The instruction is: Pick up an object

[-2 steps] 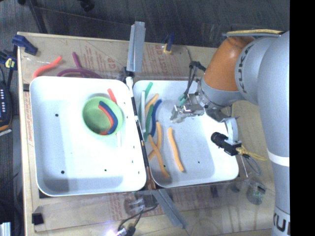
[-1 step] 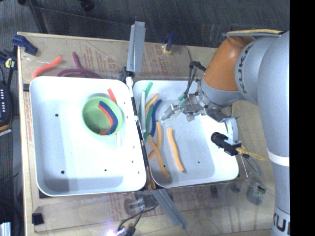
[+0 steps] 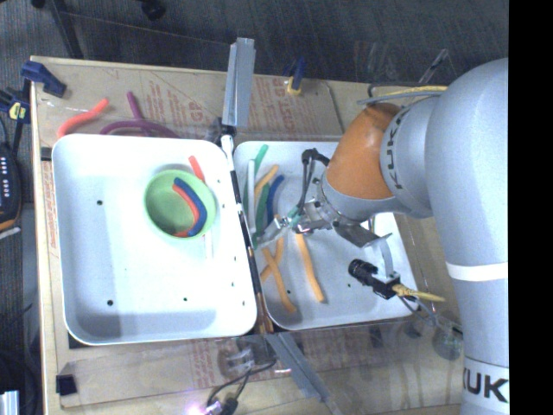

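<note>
Dark carpet is surrounding the wooden bench (image 3: 173, 366), and we are looking down on two white bins sitting side by side on it. Over on the left bin (image 3: 112, 301), a green bowl (image 3: 179, 203) is resting near the middle, and curved blue and red pieces are lying inside it. Beyond that bin's far edge, an orange strip (image 3: 82, 118) and a purple loop (image 3: 138, 128) are lying on the bench.

Now to the right bin (image 3: 346, 314), where we are seeing a scatter of thin sticks: a green stick (image 3: 256, 167) near the far corner, a blue stick (image 3: 270, 199) beside it, and orange sticks (image 3: 308, 269) lying across the floor of the bin. The grey arm (image 3: 467, 188) is reaching in from the right, its orange band (image 3: 363, 158) hanging above the bin, and the gripper (image 3: 289, 223) is sitting low among the sticks, close to the divider between the bins. We cannot tell whether it is spread or clamped, nor whether any stick is caught in it. A black cylindrical part (image 3: 365, 272) is showing just below the wrist.
</note>
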### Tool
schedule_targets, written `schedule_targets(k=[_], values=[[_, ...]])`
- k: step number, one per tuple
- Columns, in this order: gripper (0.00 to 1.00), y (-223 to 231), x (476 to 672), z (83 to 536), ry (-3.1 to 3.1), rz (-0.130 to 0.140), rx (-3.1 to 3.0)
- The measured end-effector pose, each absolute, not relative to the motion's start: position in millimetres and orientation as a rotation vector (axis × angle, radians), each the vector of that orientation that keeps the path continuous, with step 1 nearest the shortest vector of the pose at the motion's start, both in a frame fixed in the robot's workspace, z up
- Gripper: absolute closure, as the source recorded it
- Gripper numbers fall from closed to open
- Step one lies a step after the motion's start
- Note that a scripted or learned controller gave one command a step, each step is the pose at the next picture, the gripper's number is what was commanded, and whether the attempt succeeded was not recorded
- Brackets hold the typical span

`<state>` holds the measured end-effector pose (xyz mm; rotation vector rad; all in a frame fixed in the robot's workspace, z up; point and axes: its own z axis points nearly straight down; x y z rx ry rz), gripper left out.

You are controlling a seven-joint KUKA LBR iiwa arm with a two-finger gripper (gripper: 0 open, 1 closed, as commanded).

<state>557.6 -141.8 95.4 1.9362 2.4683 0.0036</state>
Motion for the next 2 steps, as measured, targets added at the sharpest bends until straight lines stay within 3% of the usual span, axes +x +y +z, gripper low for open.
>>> schedule_targets(k=[1, 2], values=[[1.00, -141.5, 559.0, 106.9, 2.471, 0.005, 1.930], [1.00, -64.5, 588.5, 192.0, 2.415, -0.001, 2.013]])
